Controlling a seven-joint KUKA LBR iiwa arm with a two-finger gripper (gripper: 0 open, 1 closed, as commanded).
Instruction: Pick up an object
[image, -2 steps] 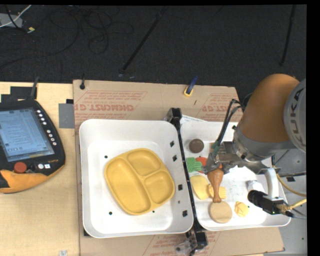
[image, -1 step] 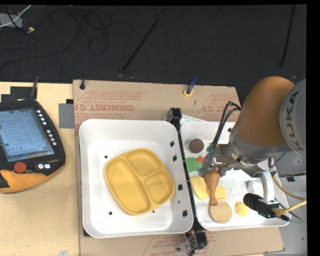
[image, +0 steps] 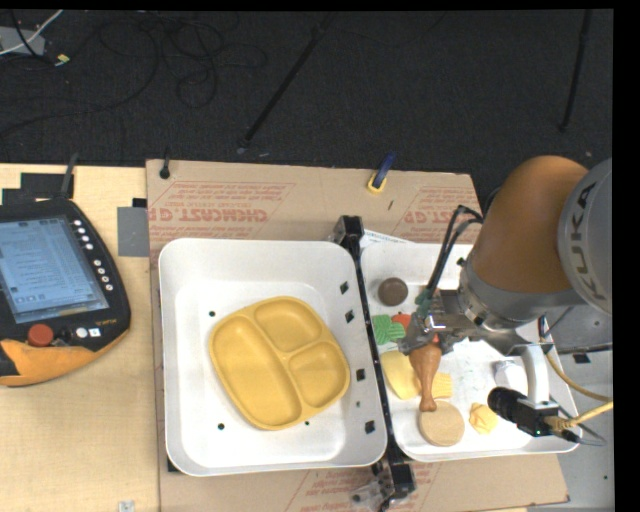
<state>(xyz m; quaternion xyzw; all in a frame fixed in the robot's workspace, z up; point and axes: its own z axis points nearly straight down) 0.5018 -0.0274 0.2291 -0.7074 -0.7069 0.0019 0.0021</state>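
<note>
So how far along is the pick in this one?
Done: the arm has reached into the right bin, and its pincer sits low over the toy drumstick. In hand: closing on it; a grip can't be confirmed. Left: the lift, since the drumstick lies among the other toy foods.

Even, diffuse overhead illumination renders the two white bins (image: 260, 262) bright, nearly washed out, while the dark floor (image: 300, 70) beyond the bench (image: 70, 420) falls almost to black. Shadows are soft and short, hugging the yellow divided plate (image: 278, 360). Focus is moderately soft throughout, with visible grain and a mild sheen on the orange arm band (image: 525, 225).
</note>
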